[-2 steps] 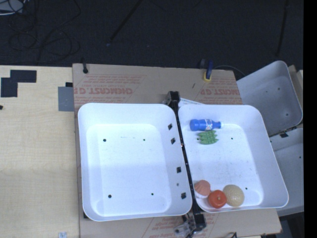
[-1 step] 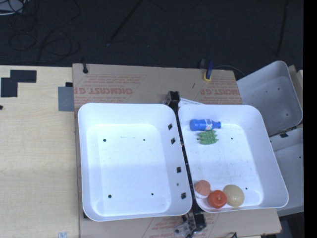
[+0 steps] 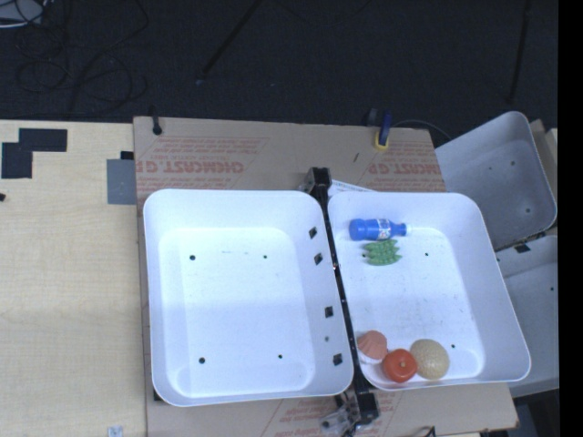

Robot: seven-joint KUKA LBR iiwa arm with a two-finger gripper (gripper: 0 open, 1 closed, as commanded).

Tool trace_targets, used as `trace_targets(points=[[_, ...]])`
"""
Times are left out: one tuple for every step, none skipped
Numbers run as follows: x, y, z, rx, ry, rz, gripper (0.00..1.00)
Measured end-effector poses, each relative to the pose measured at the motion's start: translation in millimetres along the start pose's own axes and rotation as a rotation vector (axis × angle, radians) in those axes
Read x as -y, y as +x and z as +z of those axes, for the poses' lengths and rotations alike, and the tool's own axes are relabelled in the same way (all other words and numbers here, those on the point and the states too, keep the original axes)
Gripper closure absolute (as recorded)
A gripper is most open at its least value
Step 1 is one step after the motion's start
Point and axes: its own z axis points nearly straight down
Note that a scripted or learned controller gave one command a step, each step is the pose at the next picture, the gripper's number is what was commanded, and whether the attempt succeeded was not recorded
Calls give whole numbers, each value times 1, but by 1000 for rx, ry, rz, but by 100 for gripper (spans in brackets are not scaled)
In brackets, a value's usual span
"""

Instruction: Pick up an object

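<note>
You have nothing lifted yet: blue bottle (image 3: 377, 229), green toy (image 3: 383, 253), tomato (image 3: 399, 365) all lie in the right bin (image 3: 496, 280); state of jaws, cannot tell.

Brown cardboard sheet (image 3: 273, 157) under the bins (image 3: 164, 244)

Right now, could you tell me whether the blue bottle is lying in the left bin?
No, the blue bottle lies on its side in the right bin, near its far edge, just above a small green object.
</note>
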Motion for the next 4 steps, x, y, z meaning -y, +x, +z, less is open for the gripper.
trace_targets(points=[[-1, 1, -10, 0, 1, -4, 100], [-1, 1, -10, 0, 2, -5, 0], [-2, 2, -19, 0, 3, -9, 100], [68, 9, 132, -7, 14, 6, 100]])
